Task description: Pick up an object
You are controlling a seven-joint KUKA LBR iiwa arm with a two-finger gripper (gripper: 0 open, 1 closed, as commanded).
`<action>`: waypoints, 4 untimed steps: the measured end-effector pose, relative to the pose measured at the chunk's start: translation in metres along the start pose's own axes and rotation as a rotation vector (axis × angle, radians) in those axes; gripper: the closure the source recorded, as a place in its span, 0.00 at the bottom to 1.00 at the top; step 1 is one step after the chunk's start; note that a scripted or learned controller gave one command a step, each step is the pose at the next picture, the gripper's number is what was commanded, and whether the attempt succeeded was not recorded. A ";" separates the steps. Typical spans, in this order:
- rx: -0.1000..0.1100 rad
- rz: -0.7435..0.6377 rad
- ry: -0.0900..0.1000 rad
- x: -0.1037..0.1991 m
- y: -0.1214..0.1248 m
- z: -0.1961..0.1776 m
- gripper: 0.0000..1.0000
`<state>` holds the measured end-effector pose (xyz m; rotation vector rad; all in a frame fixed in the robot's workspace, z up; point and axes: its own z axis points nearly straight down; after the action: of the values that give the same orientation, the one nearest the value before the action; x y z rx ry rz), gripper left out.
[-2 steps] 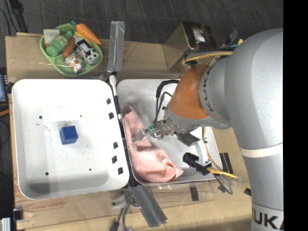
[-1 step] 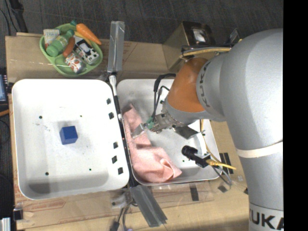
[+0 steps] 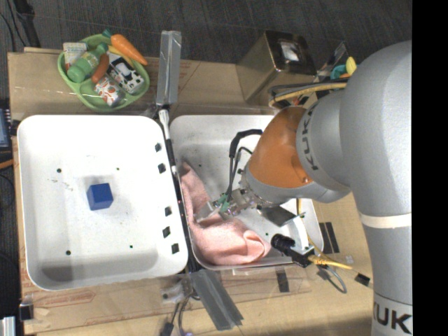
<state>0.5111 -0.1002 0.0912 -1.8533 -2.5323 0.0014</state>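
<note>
The grey arm with its orange band (image 3: 280,156) leans low over the right-hand white bin (image 3: 210,128), and its end effector (image 3: 227,205) is down at the crumpled pink cloth (image 3: 220,240) lying along that bin's near left side. It seems to touch the cloth's upper edge, though from here I cannot tell how the tool is set. A small blue cube (image 3: 100,196) sits alone in the left white bin (image 3: 42,187). On the worktop behind, a green bowl of toy food (image 3: 103,70) stands well apart.
</note>
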 end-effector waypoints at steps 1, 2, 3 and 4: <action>0.001 -0.005 0.001 0.000 0.001 -0.009 1.00; 0.001 -0.005 0.000 0.000 0.000 -0.010 0.00; 0.003 -0.009 0.001 0.000 0.001 -0.019 1.00; 0.003 -0.010 0.001 0.000 0.001 -0.019 0.00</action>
<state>0.5120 -0.0999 0.1100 -1.8398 -2.5391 0.0048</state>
